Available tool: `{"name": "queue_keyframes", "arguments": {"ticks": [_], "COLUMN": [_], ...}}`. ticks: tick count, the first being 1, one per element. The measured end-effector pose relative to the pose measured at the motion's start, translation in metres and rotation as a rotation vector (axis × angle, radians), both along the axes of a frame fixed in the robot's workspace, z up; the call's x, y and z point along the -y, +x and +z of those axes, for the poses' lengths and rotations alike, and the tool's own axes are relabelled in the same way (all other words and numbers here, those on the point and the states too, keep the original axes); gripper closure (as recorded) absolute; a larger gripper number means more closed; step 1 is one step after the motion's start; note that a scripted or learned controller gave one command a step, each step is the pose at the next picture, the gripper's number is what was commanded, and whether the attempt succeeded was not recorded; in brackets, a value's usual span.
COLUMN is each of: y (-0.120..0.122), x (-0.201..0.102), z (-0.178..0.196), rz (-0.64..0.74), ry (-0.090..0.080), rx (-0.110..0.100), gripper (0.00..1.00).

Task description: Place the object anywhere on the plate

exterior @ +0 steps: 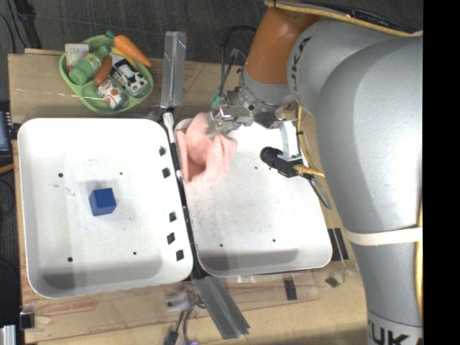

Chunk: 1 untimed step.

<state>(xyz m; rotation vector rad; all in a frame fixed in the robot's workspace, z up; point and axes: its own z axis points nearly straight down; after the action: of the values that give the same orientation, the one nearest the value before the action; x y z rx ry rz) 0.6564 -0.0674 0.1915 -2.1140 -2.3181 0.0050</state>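
Note:
A small blue cube (103, 200) lies on the floor of the left bin (43, 264), left of its middle. A pink, soft-looking thing (203, 155) leans in the far left corner of the right bin (316, 250), against the divider between the bins. My gripper (222, 123) is right at the pink thing's upper edge, and the wrist hides where they meet. I cannot tell whether the pink thing is the plate. The cube sits well to the left of the gripper, in the other bin.
A green bowl (75, 90) with toy food, a carrot among it, stands on the bench behind the left bin. The grey arm (359, 121) covers the right side of the right bin. A black part (280, 162) with cables hangs below the wrist.

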Motion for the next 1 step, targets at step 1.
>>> {"name": "queue_keyframes", "arguments": {"ticks": [1], "y": [-0.0002], "x": [-0.001], "z": [0.0399], "rz": [0.009], "ry": [0.0], "rx": [0.002], "gripper": [1.0]}}
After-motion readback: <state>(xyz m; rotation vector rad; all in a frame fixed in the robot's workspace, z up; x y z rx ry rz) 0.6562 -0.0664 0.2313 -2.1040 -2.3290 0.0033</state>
